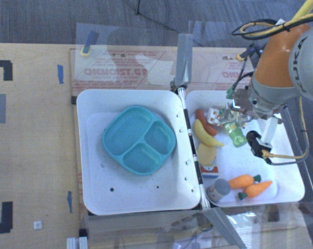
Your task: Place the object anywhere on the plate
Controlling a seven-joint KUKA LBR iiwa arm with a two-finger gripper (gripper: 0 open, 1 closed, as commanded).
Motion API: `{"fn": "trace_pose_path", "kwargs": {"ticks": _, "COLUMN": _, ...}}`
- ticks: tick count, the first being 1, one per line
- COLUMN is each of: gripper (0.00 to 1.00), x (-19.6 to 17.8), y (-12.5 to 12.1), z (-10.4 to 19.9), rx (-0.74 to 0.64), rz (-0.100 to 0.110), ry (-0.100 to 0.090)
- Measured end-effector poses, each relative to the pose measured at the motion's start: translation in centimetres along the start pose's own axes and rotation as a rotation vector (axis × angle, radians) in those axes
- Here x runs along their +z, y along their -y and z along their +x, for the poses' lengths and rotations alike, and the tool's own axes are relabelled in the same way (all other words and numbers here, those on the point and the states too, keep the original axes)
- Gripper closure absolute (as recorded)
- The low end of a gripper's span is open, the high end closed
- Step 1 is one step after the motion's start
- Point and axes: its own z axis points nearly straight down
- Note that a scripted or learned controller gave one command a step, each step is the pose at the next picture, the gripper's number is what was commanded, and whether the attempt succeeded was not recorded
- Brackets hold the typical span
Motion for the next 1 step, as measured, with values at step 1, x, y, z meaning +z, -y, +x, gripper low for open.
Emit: {"fn": "trace_pose_path", "kwargs": {"ticks": 1, "gripper": 1.00, "x": 0.03, "y": 0.40, "z": 8.30, "rx": 0.017, "rz": -0.001, "ry": -0.001}}
